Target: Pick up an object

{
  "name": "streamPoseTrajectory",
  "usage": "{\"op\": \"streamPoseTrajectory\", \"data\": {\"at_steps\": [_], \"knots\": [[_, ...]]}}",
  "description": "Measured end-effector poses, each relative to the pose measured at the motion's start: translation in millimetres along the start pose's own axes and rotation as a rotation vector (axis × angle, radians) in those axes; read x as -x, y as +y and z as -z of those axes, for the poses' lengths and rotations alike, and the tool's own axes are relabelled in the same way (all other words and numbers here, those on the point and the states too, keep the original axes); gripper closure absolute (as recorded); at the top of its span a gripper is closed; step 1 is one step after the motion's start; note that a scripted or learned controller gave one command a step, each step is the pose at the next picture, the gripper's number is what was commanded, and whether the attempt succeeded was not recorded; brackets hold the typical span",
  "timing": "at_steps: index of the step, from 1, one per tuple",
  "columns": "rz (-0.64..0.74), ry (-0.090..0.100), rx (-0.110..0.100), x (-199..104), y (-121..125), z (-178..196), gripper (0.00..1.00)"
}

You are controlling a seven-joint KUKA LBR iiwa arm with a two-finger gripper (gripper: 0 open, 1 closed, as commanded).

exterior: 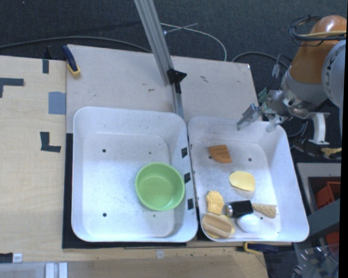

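My gripper (pixel 258 119) hangs above the far right corner of the right bin (pixel 287 168), fingers spread apart with nothing between them. In that bin lie a brown wedge (pixel 219 153), a pale yellow round piece (pixel 242 181), a yellow ridged piece (pixel 215 202), a black cylinder (pixel 239 208), a white egg-shaped item (pixel 250 222), a tan bread-like piece (pixel 217 226) and a small tan cone (pixel 265 210). The left bin (pixel 94 133) holds a green bowl (pixel 159 186).
A slanted metal pole (pixel 157 38) with a black clamp stands behind the bins. Cables run over the dark floor at the back. A blue and yellow tool (pixel 71 60) lies at the board's far left corner.
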State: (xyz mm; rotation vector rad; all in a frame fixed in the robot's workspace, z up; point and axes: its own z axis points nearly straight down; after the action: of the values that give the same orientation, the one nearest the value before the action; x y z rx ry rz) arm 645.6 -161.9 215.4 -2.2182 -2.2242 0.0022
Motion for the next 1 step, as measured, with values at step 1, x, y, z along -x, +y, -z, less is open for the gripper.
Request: {"op": "streamPoseTrajectory", "data": {"at_steps": [1], "knots": [[-0.001,0.000,0.000,0.1,0.0,0.0,0.00]]}}
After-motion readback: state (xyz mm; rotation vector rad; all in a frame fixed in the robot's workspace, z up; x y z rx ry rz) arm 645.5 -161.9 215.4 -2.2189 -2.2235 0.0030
